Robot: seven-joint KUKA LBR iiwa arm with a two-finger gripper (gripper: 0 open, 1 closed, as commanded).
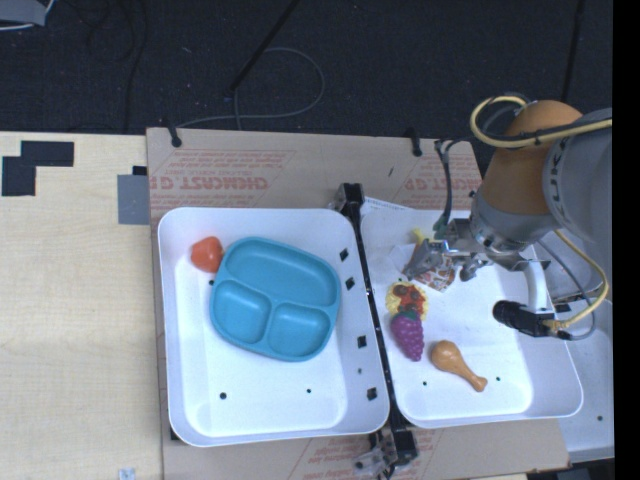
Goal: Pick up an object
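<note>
The arm reaches in from the right over the right bin point(560, 398), its gripper point(436, 264) low near the bin's upper left part, just above a small cluster of toy food. Whether the jaws are open or shut cannot be told from this slant, and nothing can be seen between them. Candidate objects in the right bin: a small yellow-and-red toy point(407, 296) directly beside the gripper, a purple grape bunch point(408, 335) touching that toy on its near side, and a tan toy drumstick point(458, 364) lying apart toward the near edge. The left bin point(190, 388) holds a blue divided plate point(274, 299) and an orange-red ball point(206, 254) at the plate's far left corner, well apart from the arm. Judged step: approach or descent onto the cluster, grasp not yet confirmed. The next move likely calls for centring on one item, probably the yellow-and-red toy, closing, then lifting straight up; the grapes lie so close that they may be nudged or caught as well. Both bins sit side by side on a cardboard sheet point(260, 173) printed in red, on a pale wood worktop point(70, 298). Behind lies dark carpet point(380, 38) with loose cables point(280, 73).
</note>
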